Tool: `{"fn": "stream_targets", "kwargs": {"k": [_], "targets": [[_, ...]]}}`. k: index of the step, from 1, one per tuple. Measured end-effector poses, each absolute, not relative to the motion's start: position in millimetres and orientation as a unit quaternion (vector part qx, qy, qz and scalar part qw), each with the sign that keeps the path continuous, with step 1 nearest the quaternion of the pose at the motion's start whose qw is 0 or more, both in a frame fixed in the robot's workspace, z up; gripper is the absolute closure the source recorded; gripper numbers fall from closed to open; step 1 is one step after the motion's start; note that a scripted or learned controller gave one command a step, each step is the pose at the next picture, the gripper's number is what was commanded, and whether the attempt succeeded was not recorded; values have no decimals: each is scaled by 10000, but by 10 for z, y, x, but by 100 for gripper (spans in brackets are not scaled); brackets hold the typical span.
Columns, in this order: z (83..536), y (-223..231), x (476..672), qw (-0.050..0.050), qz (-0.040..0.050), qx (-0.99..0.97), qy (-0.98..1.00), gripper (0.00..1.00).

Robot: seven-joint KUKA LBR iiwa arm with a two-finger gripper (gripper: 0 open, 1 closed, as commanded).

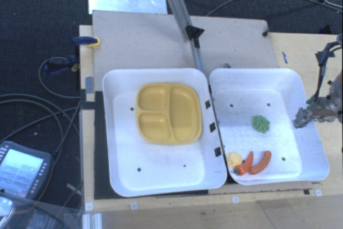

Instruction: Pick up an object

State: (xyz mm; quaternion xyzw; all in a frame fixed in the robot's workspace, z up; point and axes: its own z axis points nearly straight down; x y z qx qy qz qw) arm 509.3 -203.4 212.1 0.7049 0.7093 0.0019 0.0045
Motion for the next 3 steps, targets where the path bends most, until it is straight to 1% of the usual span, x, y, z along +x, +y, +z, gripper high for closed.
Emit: {"fn": "stream_targets", "kwargs": {"k": [1, 2, 3], "targets": [[2468, -2038, 5112, 31, 14, 7048, 7094, 100], [2550, -1491, 5250, 11, 20, 7030, 7112, 100], [2421, -984, 5442, 1, 10, 7032, 7110, 100]]}}
